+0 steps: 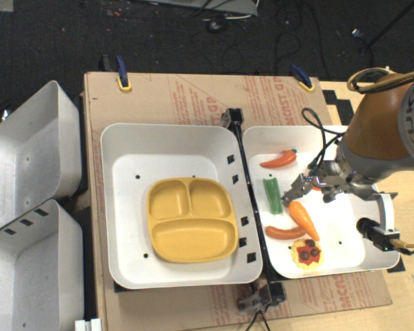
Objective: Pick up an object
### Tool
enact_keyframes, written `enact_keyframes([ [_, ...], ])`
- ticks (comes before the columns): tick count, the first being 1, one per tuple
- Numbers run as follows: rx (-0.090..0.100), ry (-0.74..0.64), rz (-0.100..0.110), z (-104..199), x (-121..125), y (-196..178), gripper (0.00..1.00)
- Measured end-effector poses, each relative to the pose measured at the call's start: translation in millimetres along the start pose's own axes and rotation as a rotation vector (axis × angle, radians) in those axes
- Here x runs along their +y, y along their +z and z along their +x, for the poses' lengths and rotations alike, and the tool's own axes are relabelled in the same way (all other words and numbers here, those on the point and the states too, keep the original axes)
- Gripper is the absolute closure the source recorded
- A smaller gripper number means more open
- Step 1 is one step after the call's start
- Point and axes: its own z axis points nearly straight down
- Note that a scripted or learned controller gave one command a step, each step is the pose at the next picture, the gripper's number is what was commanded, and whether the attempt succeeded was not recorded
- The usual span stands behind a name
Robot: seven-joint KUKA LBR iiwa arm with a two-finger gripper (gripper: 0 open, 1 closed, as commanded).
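**Arm Low Over the Right Bin, Carrot Just Under the Gripper**

Nearest the camera, along the front edge of the right bin (345, 264), a small yellow tart with dark red berries (306, 253) lies flat on the white floor. Just behind it, a sausage (285, 232) lies crosswise, its right end close to the tart. An orange carrot (303, 219) slants from above the sausage down toward the tart, its upper end right below the gripper (305, 187).

At the gripper, dark parts hang over the carrot's top end, but the slanted view does not let me tell whether the jaws stand apart or together, and nothing is plainly seen between them. A green stick-shaped piece (272, 194) lies upright in the picture just left of the gripper, near the divider between the bins. Farther back, a red chili pepper with a green stem (279, 159) rests near the right bin's rear wall.

Beside all this, the left bin (117, 185) holds a yellow compartment plate (192, 219), lying flat near its middle, well apart from the food items.

Reaching in from the right, the grey arm with its orange band (383, 126) bends down over the right bin, black cables looping off its wrist. Both bins sit on a brown board (165, 92) with two clamps at its far edge.
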Motion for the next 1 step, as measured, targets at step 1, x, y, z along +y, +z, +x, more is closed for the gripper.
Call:
enact_keyframes([
  [1,0.0,0.0,0.001,2.8,7.7,47.3,0.0],
])
